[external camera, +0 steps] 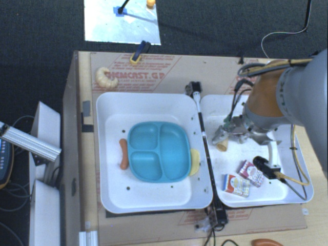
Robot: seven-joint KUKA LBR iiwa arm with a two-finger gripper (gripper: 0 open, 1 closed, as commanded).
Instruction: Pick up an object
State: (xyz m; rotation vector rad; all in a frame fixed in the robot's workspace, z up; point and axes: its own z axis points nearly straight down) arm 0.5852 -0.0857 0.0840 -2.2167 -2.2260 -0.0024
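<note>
The bench (154, 73) carried two white bins side by side. The arm (287, 94) entered from the right, cut off by the frame edge, and covered the upper right part of the right bin (294, 196). The left bin (110, 152) held a blue divided plate (157, 151). An orange sausage-shaped piece (123, 154) lay just left of the plate; a yellow object (195, 161) showed at the plate's right edge, mostly hidden beneath it. Well right of the plate, the end effector (224, 137) sat over a small tan object (221, 146); its opening could not be determined. Two small printed boxes (244, 178) lay further right and lower.
</note>
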